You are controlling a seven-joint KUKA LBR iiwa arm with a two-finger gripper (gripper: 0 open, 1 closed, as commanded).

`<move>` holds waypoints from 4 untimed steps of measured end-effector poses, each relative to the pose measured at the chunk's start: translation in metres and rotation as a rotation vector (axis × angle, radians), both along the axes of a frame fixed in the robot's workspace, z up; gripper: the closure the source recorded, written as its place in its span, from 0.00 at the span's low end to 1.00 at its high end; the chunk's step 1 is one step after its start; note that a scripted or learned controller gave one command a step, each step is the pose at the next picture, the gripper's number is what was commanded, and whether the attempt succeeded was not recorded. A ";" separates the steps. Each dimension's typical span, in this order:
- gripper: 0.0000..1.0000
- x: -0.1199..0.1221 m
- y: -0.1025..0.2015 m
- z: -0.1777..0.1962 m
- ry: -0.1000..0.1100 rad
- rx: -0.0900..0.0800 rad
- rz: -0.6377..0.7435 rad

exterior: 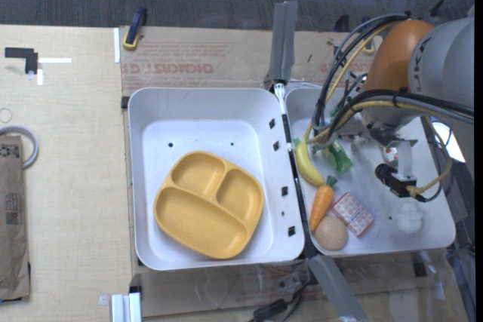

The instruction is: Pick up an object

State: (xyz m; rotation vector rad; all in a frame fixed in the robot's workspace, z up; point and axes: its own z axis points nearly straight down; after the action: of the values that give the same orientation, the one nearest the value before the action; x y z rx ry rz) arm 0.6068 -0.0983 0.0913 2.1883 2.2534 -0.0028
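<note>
The right bin [430,234] holds a yellow banana [306,162], an orange carrot [321,206], a small green item [340,159], a pink-and-white packet [352,213], a round tan bun-like thing [330,234] and a pale white object [410,217]. My gripper [356,133] hangs low over the back of this bin, just right of the banana and above the green item. Cables and the wrist body cover it. The orange band [398,56] of the arm sits above it.
In the left bin [143,162] lies a yellow divided plate [209,203]. A dividing wall with black clips [285,154] separates the bins. To the left, the wooden bench bears a brown paper bag [11,215]. A blue-and-yellow tool [136,28] rests behind the left bin.
</note>
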 end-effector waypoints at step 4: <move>0.00 -0.025 -0.006 0.000 -0.001 0.000 0.350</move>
State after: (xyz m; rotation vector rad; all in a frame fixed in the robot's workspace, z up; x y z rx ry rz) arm 0.5819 -0.1046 0.0916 1.7626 2.5992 -0.0015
